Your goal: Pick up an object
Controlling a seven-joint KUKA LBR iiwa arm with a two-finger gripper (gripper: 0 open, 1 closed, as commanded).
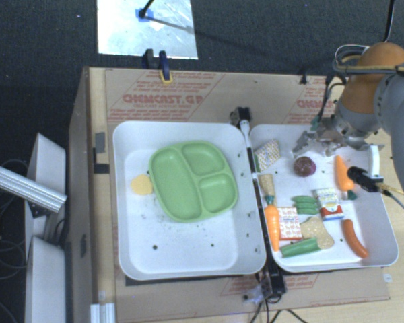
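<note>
- Two white bins sit side by side; the left bin [131, 247] carries a green divided plate [193, 180] and a yellow piece [142, 185].
- Right bin [384, 231]: toy food crowds it, so pickable things lie there.
- Gripper [314, 140] hangs just beside the dark red ball [305, 165]; grip state unreadable.

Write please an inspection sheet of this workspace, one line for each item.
Surface: bench with two white bins, left bin and right bin, side by side.
Job's things: right bin holds two carrots, sausage, dark red ball, green pods, small packets.
Clutter: green divided plate and yellow disc in left bin.
Pincer: above the right bin's far edge; nothing seen held.
Cables: black cable above the arm.
Surroundings: dark floor, shiny sheet.
</note>
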